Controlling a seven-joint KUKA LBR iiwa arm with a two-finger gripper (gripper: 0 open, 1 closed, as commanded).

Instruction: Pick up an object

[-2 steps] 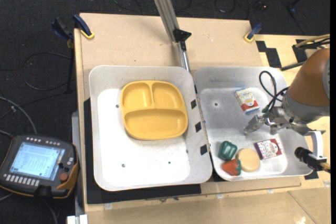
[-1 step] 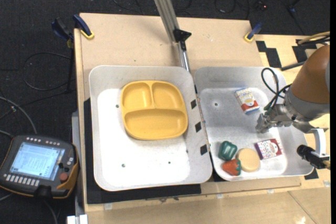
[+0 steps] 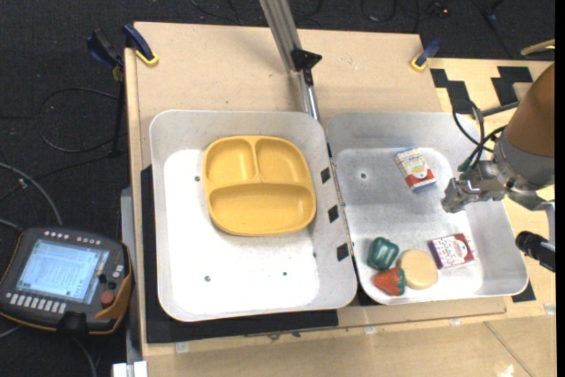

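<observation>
The gripper, finger state impossible to tell, hangs over the right bin between the far carton and the near purple carton, so a straight descent may close on bare bin floor

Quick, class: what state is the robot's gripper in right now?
Gripper: state cannot be told; it sits over the right bin, right of the small carton.

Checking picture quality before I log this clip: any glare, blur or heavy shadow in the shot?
Camera view: even, soft light, with no harsh glare on the white bins; the yellow plate looks sharp, casting only a faint shadow; the small items near the gripper are coarse, so the label on the carton cannot be read.
</observation>
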